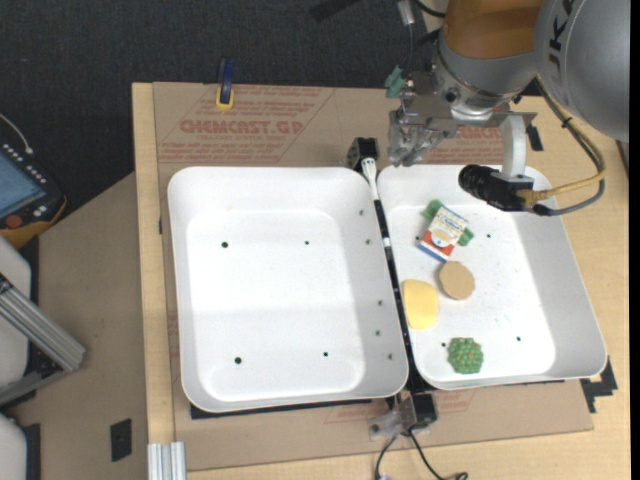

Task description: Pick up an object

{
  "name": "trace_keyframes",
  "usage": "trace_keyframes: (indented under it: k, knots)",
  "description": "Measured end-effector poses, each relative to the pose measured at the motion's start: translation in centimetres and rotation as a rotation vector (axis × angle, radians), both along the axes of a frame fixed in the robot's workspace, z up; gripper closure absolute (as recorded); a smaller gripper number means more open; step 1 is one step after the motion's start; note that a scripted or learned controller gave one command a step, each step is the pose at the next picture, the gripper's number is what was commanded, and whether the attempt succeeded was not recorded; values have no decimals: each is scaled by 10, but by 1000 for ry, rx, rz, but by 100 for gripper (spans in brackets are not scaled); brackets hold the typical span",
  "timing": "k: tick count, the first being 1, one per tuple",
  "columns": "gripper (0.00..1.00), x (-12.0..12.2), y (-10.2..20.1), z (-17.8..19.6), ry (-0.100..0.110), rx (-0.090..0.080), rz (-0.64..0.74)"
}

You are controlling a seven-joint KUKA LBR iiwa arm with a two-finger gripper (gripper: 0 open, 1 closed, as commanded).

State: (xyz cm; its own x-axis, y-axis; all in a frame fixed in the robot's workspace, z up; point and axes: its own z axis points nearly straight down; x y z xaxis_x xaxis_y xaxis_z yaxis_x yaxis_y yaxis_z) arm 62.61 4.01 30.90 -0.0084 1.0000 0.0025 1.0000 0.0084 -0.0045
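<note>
Sitting side by side on the bench are 2 white bins: the left bin [200, 268] bare, the right bin [560, 298] holding 4 things. These are 1 small packet [444, 231], its long axis slanting from upper left to lower right, 1 tan disc [458, 281], 1 yellow piece [421, 304] and 1 green lump [464, 354]. The gripper [410, 148] hangs above the right bin's far left corner, well apart from them; its grip I cannot tell.
</note>
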Motion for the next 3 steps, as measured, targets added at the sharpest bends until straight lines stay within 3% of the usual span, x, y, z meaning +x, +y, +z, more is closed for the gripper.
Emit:
trace_keyframes:
  k: [1,2,3]
  knots:
    - [100,42,91,45,-14,1,1]
    - [100,-21,69,21,3,-3,-11]
    - [100,-77,104,85,-10,1,-3]
